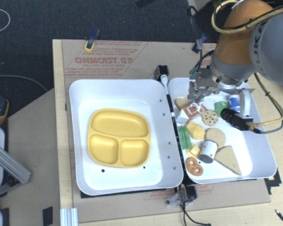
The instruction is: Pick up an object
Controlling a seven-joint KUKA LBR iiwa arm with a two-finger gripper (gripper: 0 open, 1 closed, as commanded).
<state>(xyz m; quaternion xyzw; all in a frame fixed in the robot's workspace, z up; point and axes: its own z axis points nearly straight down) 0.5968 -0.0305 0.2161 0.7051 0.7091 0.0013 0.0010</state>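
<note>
The left bin (80,102) holds 1 yellow tray (119,137) with 3 compartments, lying flat near the bin's middle. A black divider strip (169,105) runs between the 2 bins.

The right bin (259,166) is crowded with small toy foods. Along its left side lies a green pod (184,137), with a pale yellow corn piece (195,129) just beside it and a small yellow wedge (194,151) below. Near the front left corner sits a brown pretzel (194,166). Toward the middle are a grey and white can (208,151), a round tan bun (215,136), and a tan triangular slice (229,158) at the front. Higher up lie a spotted cookie (209,117) and a red and white square piece (193,110), with a green piece (221,107) and a blue item (234,101) further right.

The gripper (197,95) hangs low over the back of the right bin, just above the red and white square piece. How far its pincer is open cannot be told, nor whether it has hold of anything. The grey arm (264,36) rises toward the upper right.
</note>
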